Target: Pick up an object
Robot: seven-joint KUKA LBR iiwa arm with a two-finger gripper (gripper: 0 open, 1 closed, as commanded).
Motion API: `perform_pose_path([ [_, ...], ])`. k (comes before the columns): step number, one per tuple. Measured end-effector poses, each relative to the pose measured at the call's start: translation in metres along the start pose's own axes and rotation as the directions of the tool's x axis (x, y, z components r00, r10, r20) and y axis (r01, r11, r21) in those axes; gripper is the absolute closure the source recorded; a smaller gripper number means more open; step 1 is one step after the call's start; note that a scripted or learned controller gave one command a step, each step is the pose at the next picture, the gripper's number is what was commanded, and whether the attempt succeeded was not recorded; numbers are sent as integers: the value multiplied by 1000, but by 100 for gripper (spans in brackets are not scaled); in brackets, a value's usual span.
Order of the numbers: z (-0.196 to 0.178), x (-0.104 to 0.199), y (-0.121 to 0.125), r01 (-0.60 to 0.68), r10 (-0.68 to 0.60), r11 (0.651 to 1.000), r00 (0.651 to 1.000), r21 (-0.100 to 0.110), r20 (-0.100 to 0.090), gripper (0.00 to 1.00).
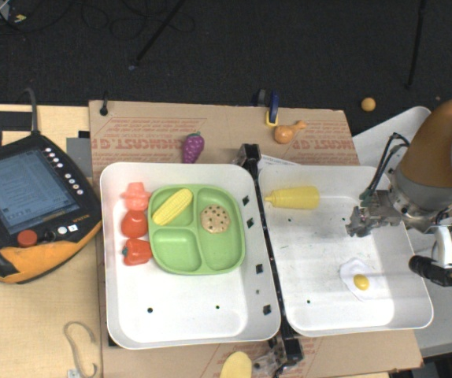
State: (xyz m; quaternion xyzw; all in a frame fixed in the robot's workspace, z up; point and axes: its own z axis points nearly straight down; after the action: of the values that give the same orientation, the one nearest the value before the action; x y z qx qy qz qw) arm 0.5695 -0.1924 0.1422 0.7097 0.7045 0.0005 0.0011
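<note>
In the camera view the two-finger gripper point(358, 220) hangs over the right white bin point(320, 305), near its far right side; this looks like the approach step, with nothing gripped yet. Whether it is spread or pressed together I cannot tell. The likeliest target, a small fried-egg toy with a yellow yolk point(360, 280), lies on the bin floor nearer the camera, apart from the gripper. A yellow plastic mustard bottle point(293, 198) lies to its left. Next, it should centre over one and descend.
</note>
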Motion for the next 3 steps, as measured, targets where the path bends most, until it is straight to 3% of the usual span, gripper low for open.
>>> perform_pose_path([
  [1,-58,-11,2,-1,1,1000,1000,-1,1,100],
  [2,-87,-13,2,4,-4,1000,1000,1,0,100],
  [3,-96,41,8,11,-11,1000,1000,3,-3,100],
])
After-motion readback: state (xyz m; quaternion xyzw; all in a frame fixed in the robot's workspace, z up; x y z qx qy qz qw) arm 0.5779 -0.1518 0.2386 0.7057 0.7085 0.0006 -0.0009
